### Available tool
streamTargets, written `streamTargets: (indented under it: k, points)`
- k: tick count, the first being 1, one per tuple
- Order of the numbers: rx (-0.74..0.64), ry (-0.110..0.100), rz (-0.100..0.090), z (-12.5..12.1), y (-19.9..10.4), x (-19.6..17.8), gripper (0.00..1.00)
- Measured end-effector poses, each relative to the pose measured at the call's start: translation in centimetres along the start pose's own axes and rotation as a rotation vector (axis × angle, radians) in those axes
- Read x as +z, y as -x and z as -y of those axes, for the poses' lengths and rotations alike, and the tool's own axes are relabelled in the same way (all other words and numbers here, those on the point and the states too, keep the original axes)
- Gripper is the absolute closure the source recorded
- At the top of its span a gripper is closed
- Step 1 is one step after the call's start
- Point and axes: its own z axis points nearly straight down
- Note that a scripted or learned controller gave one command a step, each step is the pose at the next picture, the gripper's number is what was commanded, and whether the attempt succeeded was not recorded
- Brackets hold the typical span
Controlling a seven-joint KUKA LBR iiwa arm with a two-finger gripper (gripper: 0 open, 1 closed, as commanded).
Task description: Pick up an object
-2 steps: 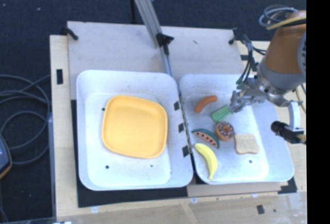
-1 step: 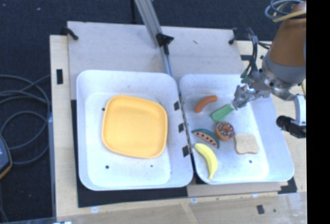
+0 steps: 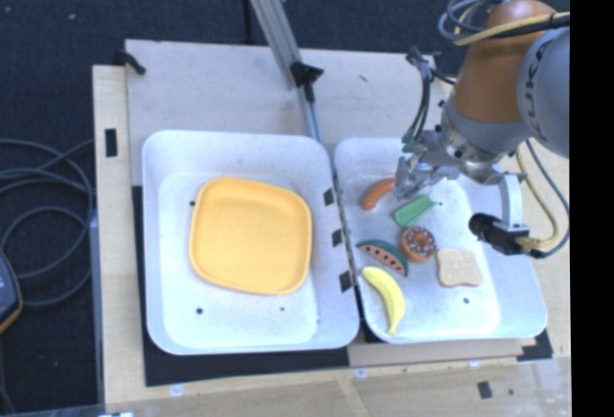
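Looking down into the right bin, you have the gripper hanging low over its upper left part, between the orange sausage-shaped toy and the green piece; whether it is released or clenched you cannot tell from this slant, and nothing is visibly caught in it. That position reads as a descent on one of those two items, since both lie just beside the tool, the green piece partly under it. The other candidates sit further down the same bin: a donut, a watermelon slice, a banana near the lower left corner and a slice of toast, all loosely scattered and mostly apart, which leaves room to approach each one from above. The left bin carries a yellow plate lying flat at its middle. Both bins rest side by side on a pale wooden bench, with a slanted metal rail rising from behind their seam, dark carpet around, and loose cables on the floor to the view's left
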Motion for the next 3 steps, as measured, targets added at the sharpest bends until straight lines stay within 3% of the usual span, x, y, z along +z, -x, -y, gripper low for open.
streamTargets:
  k: [2,3]
  points:
    - [0.0,0.001,0.001,1.1,-11.1,-0.1,1.0]
    - [0.001,0.001,0.002,0.3,-16.0,-0.9,1.0]
